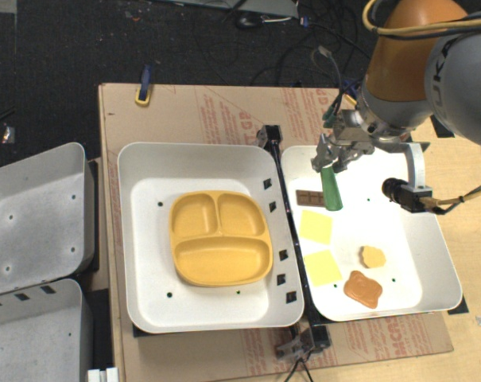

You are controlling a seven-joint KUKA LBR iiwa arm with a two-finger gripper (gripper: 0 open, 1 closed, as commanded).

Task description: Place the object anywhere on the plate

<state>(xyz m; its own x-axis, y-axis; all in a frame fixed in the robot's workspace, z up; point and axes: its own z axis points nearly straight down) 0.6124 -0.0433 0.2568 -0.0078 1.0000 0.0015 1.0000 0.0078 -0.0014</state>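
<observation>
Your gripper (333, 161) is clamped on a green stick (331, 188), hanging over the right bin (431, 293), well right of the yellow plate (221, 238).

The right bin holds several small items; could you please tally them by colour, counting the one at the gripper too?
Green: 1, the green stick hanging at the gripper
Yellow: 2, the upper yellow square and lower yellow square
Orange-tan: 2, the small nugget and larger orange piece
Brown: 1, the brown bar
Total: 6
</observation>
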